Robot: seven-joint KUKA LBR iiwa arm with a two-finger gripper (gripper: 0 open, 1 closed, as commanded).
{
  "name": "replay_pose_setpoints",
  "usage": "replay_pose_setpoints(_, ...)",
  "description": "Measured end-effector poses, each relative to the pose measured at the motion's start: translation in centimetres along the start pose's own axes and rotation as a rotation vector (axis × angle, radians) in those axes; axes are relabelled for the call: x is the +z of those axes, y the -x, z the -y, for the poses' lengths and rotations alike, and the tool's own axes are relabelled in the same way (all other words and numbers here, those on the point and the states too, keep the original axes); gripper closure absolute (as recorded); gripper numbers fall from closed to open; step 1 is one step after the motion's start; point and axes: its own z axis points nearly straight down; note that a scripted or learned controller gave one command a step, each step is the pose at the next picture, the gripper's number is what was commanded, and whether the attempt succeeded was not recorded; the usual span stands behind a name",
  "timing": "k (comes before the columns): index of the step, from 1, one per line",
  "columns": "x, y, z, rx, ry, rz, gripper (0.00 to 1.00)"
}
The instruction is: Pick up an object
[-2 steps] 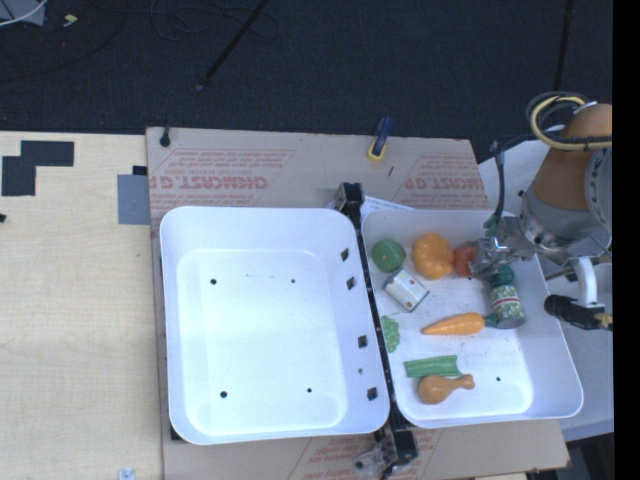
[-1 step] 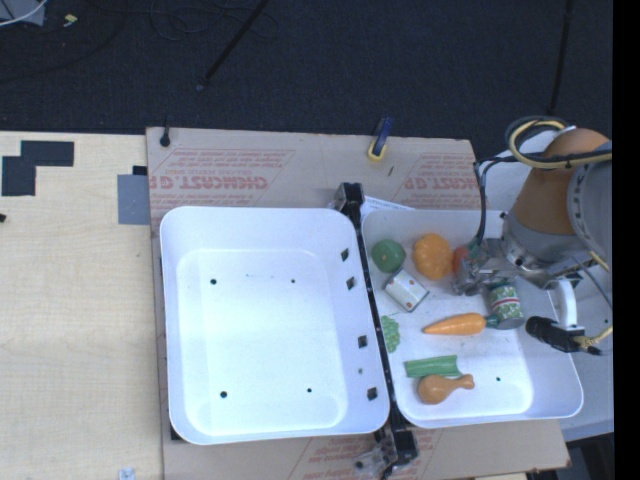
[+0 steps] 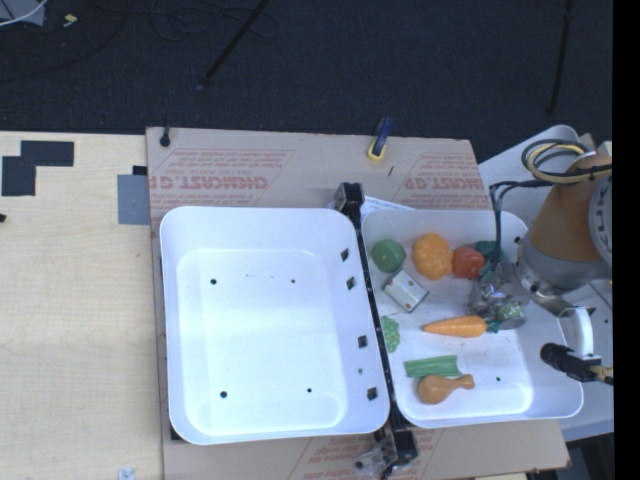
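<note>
Though its fingers are too blurred to judge, the gripper (image 3: 497,301) sits low in the right bin (image 3: 545,396), seemingly touching the carrot (image 3: 455,327); the arm (image 3: 568,230) reaches in from the right.
</note>
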Motion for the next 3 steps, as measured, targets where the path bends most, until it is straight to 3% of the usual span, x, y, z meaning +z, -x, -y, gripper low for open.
replay_pose_setpoints(1, -4.0, -3.0, -4.3, -0.005, 0.007, 0.000, 1.00)
replay_pose_setpoints(2, 0.2, -6.4, -6.3, -0.004, 0.000, 0.000, 1.00)
replay_pose_setpoints(3, 0.1, -11.9, -5.6, -0.004, -0.002, -0.001, 1.00)
